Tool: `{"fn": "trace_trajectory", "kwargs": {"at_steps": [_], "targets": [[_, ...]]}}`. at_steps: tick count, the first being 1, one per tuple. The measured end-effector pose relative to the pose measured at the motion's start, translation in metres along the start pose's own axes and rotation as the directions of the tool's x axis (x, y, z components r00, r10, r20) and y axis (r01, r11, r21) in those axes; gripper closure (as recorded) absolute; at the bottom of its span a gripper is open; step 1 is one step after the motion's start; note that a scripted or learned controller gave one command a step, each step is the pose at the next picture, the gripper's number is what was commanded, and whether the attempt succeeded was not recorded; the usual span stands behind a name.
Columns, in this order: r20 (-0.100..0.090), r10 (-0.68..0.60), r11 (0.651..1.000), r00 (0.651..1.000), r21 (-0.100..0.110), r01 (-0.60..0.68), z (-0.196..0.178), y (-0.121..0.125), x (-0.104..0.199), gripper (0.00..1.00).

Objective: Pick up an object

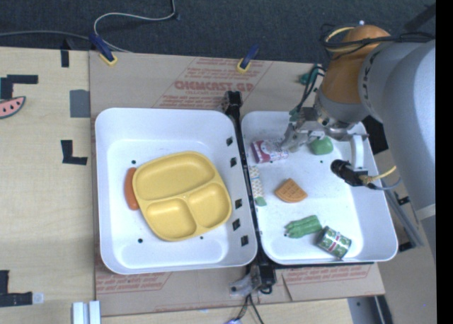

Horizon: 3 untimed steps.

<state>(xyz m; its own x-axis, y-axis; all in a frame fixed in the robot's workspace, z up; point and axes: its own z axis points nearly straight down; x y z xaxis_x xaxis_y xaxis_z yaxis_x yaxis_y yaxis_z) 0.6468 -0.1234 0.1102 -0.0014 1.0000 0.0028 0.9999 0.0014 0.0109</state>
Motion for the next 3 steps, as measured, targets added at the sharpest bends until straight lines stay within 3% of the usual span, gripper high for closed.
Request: {"fn": "trace_trajectory", "kwargs": {"at_steps": [1,2,3], "targets": [[0.0,0.0,1.0,1.0,0.0,0.0,0.0,0.0,0.0,0.0],[0.004,0.0,1.0,1.0,0.009,0.0,0.023,-0.046,0.003,0.0],[0.006,0.001,1.0,1.0,0.006,-0.001,0.014,-0.046,0.002,1.0]]}}
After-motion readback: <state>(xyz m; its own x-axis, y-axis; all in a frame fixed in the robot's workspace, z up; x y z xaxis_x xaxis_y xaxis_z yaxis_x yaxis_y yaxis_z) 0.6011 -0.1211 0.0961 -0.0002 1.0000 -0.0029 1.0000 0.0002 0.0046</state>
